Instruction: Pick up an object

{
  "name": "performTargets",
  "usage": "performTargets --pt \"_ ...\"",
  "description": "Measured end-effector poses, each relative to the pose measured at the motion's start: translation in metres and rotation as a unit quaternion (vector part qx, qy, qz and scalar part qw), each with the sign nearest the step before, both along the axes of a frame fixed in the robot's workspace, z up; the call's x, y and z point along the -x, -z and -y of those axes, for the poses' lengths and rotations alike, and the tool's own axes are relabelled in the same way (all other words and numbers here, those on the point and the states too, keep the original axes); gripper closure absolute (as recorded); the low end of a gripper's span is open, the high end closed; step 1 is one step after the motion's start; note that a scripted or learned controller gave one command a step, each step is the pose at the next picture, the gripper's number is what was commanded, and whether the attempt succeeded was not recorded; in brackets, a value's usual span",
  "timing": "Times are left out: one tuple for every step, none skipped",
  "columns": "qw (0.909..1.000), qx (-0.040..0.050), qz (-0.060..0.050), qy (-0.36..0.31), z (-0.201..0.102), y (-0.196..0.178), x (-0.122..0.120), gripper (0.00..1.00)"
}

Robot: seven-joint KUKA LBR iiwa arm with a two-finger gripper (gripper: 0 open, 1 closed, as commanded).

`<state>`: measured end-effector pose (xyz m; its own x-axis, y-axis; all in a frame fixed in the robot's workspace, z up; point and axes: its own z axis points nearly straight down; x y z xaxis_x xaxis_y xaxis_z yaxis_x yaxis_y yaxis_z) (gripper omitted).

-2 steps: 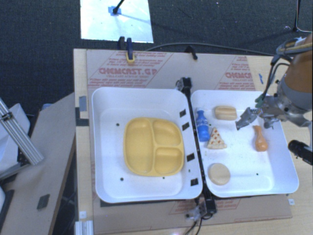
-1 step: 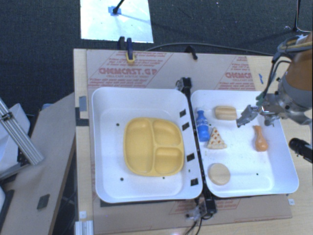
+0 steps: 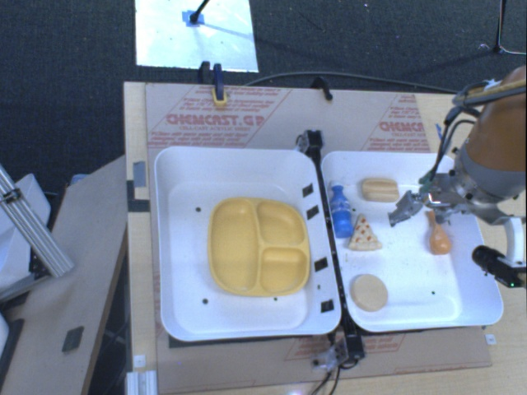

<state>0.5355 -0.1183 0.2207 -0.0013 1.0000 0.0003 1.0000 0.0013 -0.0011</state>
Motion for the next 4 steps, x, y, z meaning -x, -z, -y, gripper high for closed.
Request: performTargets --pt "1.0 -0.0002 -0.001 0.0 0.005 0.054 0.009 0.0" --pt "1.0 -0.0001 -0.001 0.0 0.01 0.105 0.001 0.0" --pt "1.0 0.0004 0.002 0.0 0.01 0.092 -0.001 1.0" --pt "1.0 0.0009 0.003 -0.001 0.017 0.046 -0.005 1.0"
